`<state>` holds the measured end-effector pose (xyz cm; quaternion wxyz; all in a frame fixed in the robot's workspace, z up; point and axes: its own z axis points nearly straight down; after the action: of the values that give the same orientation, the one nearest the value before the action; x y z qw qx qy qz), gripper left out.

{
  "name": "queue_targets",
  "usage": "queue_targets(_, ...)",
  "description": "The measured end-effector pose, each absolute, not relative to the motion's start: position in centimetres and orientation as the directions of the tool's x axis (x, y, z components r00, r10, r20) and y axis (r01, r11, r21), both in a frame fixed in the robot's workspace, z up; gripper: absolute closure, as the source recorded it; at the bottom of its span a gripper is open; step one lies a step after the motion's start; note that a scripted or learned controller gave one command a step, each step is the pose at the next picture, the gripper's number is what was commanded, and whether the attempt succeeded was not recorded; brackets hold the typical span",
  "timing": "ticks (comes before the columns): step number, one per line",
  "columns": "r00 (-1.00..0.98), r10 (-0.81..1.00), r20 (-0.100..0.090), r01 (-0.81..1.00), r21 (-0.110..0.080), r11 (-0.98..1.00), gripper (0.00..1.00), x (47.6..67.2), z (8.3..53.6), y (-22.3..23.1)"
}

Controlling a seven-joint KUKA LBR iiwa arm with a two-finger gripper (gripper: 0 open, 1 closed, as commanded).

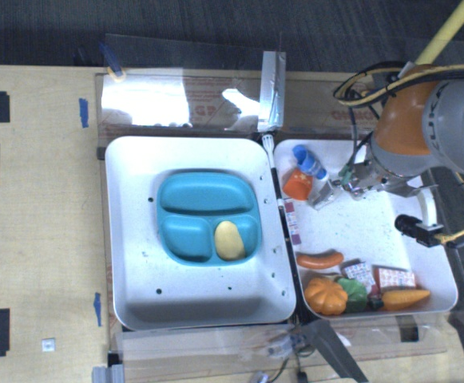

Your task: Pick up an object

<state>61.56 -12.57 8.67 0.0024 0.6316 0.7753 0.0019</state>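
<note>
A pale wooden bench (pixel 40 238) carries two white bins. In the right bin (pixel 375 238) the hand (pixel 327 191) sits low beside an orange-and-blue bottle (pixel 302 175), seemingly lined up to take it; whether it grips cannot be told. A yellow egg-like piece (pixel 229 239) rests in the blue tray (pixel 208 214).

Grey arm (pixel 455 126) with an orange band (pixel 403 122), black and yellow cables (pixel 363 86), metal wrist.
</note>
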Motion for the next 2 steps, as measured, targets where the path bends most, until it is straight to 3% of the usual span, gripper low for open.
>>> queue_targets(1,-0.183,0.983,0.002,0.983,-0.021,0.183,0.0,66.23,8.47,-11.14)
queue_targets(2,-0.476,0.88,0.003,0.88,-0.011,0.476,0.0,66.35,8.7,-11.87)
